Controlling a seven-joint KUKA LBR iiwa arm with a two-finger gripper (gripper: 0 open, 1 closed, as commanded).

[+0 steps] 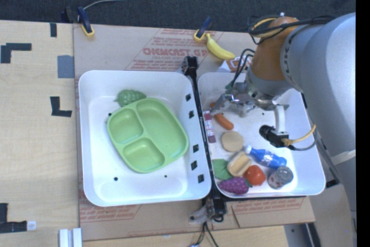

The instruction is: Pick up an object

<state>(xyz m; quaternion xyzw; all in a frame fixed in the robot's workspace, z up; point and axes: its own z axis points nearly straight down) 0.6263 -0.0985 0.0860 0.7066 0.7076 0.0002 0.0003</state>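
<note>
No object is seen lifted yet: the toy foods (250,165) lie in the right bin (300,185) while the gripper (236,99) is lowered at its upper part, finger state indiscernible.

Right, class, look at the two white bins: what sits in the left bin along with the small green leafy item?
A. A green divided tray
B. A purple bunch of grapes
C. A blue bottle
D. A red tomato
A. The green divided tray lies in the left bin, just below the green leafy item; the grapes, blue bottle and tomato all lie in the right bin.
</note>
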